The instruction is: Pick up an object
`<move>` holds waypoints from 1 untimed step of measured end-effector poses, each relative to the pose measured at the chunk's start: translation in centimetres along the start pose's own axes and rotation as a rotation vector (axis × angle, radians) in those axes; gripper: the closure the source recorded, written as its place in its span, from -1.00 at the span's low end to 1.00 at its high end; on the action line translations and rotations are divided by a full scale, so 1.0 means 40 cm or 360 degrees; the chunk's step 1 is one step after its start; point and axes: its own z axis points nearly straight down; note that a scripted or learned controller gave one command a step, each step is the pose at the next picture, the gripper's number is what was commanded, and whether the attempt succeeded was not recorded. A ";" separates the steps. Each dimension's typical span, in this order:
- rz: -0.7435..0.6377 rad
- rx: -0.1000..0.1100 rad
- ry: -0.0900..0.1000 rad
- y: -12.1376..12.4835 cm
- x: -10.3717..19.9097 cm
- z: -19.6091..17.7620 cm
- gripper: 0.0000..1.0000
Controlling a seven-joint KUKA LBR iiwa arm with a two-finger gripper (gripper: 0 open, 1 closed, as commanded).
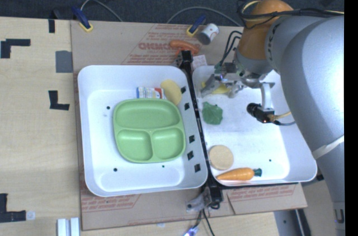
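Observation:
My gripper (222, 83) hangs low over the far left corner of the right bin (279, 145). Something small and yellow (222, 90) shows just beneath it, mostly hidden by the gripper. A green leafy piece (212, 113) lies a little nearer the camera than the gripper, apart from it. A round tan biscuit-like disc (221, 156) and an orange carrot (237, 174) rest near the right bin's front edge. In the left bin (92, 117) sit a green divided plate (149, 130), a yellow lemon-like item (172, 91) and a small carton (147, 93).
The divider between the bins (194, 123) runs just left of the gripper. An orange sausage-like item (184, 45) and a small grey cylinder (208, 33) lie on the cardboard behind the bins. A cable and black connector (262, 112) hang by the wrist.

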 end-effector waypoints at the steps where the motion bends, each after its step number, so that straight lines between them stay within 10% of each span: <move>1: -0.0001 0.0000 0.0001 0.000 -0.002 0.000 -1.00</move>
